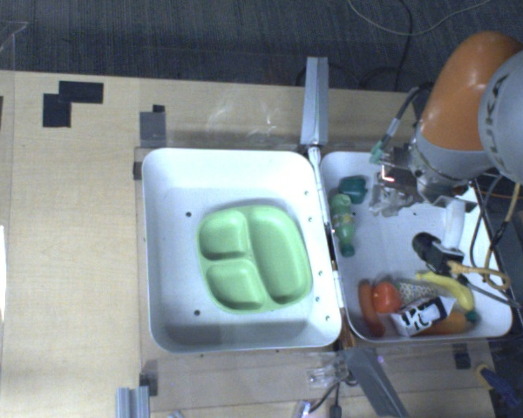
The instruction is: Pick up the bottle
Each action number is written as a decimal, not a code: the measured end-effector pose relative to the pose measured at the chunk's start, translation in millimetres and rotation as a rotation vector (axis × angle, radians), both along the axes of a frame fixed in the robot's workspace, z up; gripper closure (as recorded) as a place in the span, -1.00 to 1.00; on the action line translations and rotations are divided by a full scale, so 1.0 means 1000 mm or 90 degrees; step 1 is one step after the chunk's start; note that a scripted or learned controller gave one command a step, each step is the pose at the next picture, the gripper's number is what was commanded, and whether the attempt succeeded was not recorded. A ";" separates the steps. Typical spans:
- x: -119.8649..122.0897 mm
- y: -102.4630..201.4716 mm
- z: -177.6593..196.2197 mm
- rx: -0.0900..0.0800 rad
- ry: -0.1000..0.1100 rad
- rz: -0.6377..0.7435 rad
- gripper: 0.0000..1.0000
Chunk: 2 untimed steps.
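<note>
The bottle (342, 223) is small and green. It lies in the right bin (379, 259), tight against the bin's left wall, at about nine o'clock in that bin. Its long side runs from twelve o'clock down to six o'clock, along the wall. A little teal block (354, 188) sits just above it, near its top end.

The end effector (392, 194) hangs over the top part of the same bin. From there the bottle lies toward eight o'clock, close by but not touching. I cannot tell if the end effector is open or closed, because it looks like a shiny tangle from up here. Nothing can be seen held in it.

So my guess is that the arm (475, 103) has to slide left and a bit down to get over the bottle. The wall is right beside the bottle, and that could make the grab tricky.

Down at six o'clock in the right bin are a banana (444, 283), a red and orange thing (379, 299) and a black and white packet (421, 314). The left bin (174, 251) holds a green tray (254, 256) with three parts.
</note>
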<state>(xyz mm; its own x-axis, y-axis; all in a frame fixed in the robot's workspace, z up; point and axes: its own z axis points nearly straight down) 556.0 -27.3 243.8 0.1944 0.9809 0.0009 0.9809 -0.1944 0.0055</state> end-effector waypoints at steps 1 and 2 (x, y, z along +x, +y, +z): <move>-0.030 0.092 0.193 0.000 0.000 0.047 1.00; 0.078 0.227 0.150 0.000 0.001 0.067 1.00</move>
